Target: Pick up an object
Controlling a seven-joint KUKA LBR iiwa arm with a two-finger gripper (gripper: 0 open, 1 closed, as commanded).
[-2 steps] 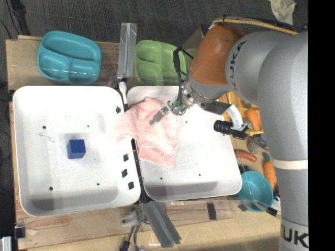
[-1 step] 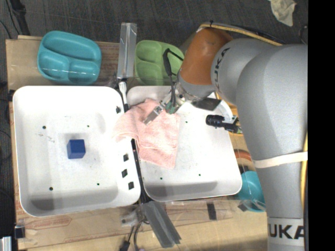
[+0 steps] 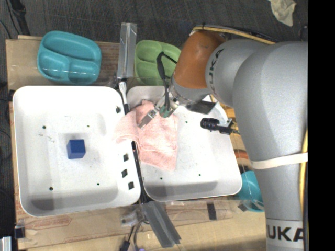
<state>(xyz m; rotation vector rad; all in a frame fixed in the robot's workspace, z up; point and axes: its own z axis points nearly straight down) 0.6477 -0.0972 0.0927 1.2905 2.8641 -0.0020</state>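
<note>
Camera view
Arm: a grey arm with an orange band (image 3: pixel 194 61) above the wrist is seen reaching in from the right, over the right bin.
Hand: the hand (image 3: pixel 157 112) is lowered at the upper left of the right bin (image 3: pixel 220 161), right at the top edge of the pink cloth.
Hand state: how far the hand is open cannot be told; one finger (image 3: pixel 146 117) is seen lying against the cloth, and a grip on the cloth cannot be confirmed.
Pink cloth: the pink cloth (image 3: pixel 154 140) is spread crumpled in the left part of the right bin, its left edge draped over the rim shared with the left bin.
Blue cube: a blue cube (image 3: pixel 76 148) is set on the floor of the left bin (image 3: pixel 31 192), well apart from the hand.
Tabletop: a teal moulded tray (image 3: pixel 69 56) and a green moulded tray (image 3: pixel 149 61) are placed on the tabletop (image 3: pixel 52 221) behind the bins.
Floor: a crumpled pale rag (image 3: pixel 281 7) is seen at the upper right.
</note>
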